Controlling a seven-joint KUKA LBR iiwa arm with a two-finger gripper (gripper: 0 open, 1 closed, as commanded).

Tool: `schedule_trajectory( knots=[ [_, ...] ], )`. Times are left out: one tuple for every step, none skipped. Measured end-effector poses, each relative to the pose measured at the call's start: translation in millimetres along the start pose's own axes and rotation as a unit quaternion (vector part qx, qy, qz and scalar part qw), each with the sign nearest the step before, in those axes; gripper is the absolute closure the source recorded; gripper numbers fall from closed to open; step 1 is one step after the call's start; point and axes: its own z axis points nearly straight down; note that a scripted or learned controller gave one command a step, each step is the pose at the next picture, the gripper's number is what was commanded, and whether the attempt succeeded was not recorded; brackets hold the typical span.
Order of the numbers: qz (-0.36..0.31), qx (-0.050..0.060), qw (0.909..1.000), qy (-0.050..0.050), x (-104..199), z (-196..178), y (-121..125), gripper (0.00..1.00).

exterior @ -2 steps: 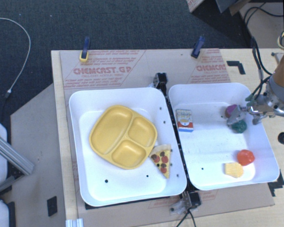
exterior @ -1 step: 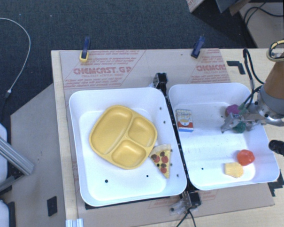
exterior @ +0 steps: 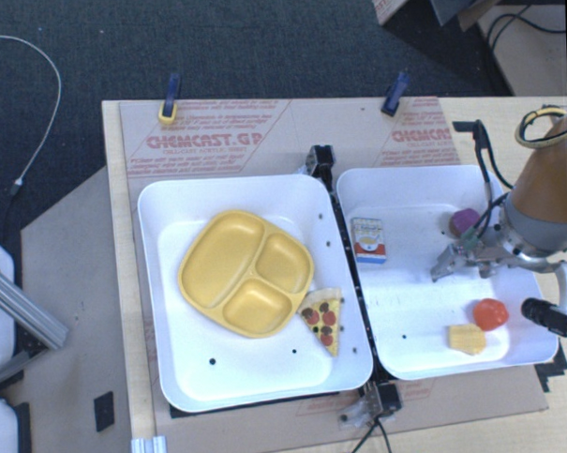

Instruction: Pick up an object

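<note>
Approach step: tool (exterior: 451,261) over right bin (exterior: 404,183), nr purple obj (exterior: 463,221), grip state can't tell. Next: descend, close on it.

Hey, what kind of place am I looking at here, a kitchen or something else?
Probably a robotics lab bench, not a kitchen: a grey robot arm with an orange band reaches over two shallow white plastic bins holding toy food, like the plastic pizza slice, on a clamped board.

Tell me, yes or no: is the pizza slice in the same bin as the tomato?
No. The pizza slice lies in the left bin beside the yellow plate; the tomato sits in the right bin.
</note>
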Motion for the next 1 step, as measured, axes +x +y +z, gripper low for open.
schedule_trajectory(
  knots=[
    [0.000,-0.003,1.0000,-0.002,-0.7,-13.4,1.6,1.00]
  ],
)
